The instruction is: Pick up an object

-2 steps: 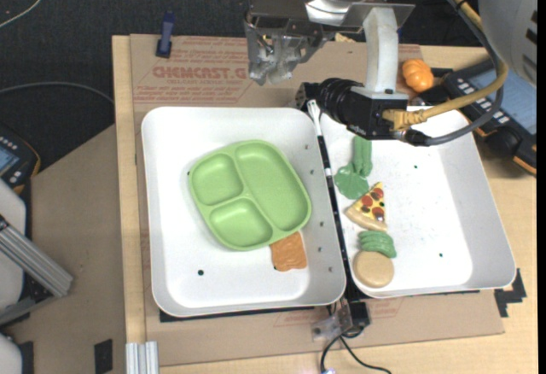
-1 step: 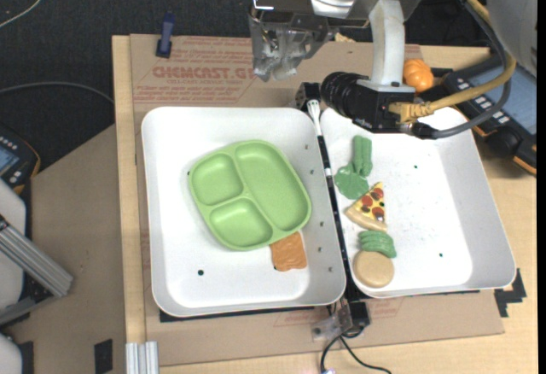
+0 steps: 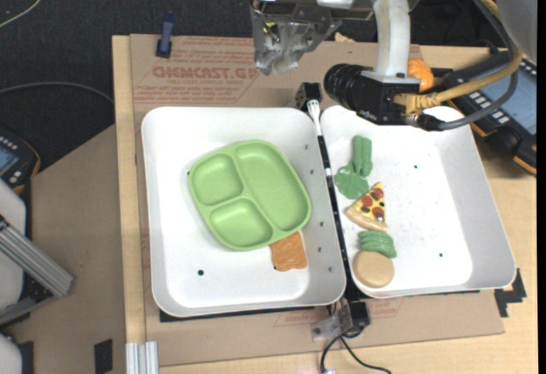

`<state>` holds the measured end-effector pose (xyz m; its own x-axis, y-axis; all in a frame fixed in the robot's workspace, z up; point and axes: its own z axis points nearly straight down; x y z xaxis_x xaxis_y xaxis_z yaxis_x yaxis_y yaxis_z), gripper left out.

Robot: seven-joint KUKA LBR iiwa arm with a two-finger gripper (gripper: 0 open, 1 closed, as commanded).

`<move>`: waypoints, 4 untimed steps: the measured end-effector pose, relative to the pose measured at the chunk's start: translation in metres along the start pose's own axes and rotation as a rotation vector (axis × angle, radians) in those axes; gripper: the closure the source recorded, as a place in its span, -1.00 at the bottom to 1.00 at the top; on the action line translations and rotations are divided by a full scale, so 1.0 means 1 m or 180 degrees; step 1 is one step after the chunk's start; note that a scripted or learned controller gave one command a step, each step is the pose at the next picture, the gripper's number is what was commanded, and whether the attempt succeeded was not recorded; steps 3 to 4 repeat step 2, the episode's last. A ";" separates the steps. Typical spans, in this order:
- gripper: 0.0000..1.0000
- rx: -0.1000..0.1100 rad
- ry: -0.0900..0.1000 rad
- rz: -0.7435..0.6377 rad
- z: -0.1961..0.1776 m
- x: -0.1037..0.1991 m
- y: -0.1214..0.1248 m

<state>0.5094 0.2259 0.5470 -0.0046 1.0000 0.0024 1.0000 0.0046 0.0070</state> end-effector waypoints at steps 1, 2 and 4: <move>1.00 -0.0009 0.0002 -0.0004 -0.010 0.001 0.000; 1.00 0.0070 -0.0029 0.0012 0.114 -0.002 -0.033; 1.00 0.0070 -0.0029 0.0012 0.114 -0.002 -0.033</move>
